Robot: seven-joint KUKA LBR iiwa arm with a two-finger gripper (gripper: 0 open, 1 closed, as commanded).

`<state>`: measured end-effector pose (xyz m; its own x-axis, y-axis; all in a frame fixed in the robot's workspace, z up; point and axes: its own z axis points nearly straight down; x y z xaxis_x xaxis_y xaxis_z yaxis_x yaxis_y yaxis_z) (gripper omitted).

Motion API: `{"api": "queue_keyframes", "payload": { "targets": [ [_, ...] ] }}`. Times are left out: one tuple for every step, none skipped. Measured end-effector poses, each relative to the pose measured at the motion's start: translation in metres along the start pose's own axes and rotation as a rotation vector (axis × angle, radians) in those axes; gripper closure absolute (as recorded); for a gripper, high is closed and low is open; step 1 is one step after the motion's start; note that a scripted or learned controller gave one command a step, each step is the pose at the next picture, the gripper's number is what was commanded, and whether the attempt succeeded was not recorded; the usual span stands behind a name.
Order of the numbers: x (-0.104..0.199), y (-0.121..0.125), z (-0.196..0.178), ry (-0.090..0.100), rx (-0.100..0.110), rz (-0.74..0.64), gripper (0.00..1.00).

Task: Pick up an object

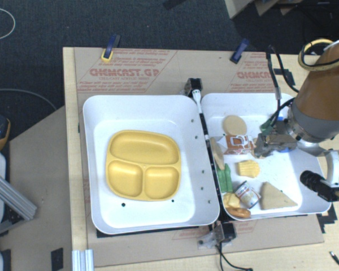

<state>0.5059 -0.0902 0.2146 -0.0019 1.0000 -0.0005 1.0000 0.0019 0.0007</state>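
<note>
My gripper (pixel 267 144) hangs low over the middle of the right bin (pixel 305 168), beneath the grey wrist and the orange band (pixel 323 89). It is just right of a red and white packet (pixel 237 144), and I cannot make out whether it touches the packet. Nothing visibly sits in its grasp. A round tan disc (pixel 234 124) lies behind the packet. A ridged yellow piece (pixel 247 167) lies in front of it. Nearer the front are a tan wedge (pixel 277 196), a small tin (pixel 247 194) and a green piece (pixel 224 178).
The left bin (pixel 96 123) holds a yellow divided plate (pixel 142 164). A beige stick (pixel 216 151) lies along the right bin's left wall, with an orange-yellow item (pixel 236 206) at its front corner. A black fitting (pixel 319 185) juts in at the right.
</note>
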Motion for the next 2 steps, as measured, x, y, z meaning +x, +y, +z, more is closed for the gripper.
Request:
{"api": "queue_keyframes", "payload": {
  "targets": [
    [-0.0015,-0.0001,-0.0006,0.000,0.000,0.001,1.00],
    [-0.0011,-0.0002,-0.0004,0.000,0.000,0.001,1.00]
  ]
}}
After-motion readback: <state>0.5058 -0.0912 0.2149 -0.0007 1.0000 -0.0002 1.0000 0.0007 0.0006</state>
